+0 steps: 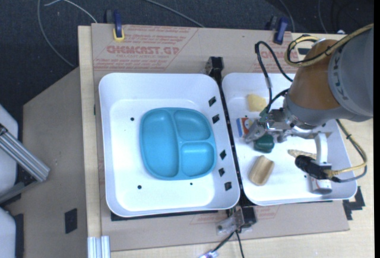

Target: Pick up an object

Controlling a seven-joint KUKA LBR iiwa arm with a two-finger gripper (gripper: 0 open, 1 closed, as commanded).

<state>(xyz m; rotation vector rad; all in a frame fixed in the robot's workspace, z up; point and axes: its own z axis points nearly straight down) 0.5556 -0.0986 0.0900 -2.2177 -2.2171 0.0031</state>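
My gripper [265, 131] hangs low over the left half of the right bin [279, 193], the grey arm with its orange band reaching in from the right. Directly under it, touching or nearly so, lies a dark green rounded object [264, 145]. A tan cylinder-like piece [260, 170] rests just in front of that. At the bin's back left sits a pale yellow lump [256, 101]. A small red, white and blue item [243, 127] lies against the bin's left wall. The wrist hides how the gripper meets the green object.
The left bin [119, 108] holds a light blue divided plate [177, 143]. A thin pale stick-like piece [298, 153] lies right of the green object. Black clips line the wall between the bins. Cables run over the dark floor behind the bench.
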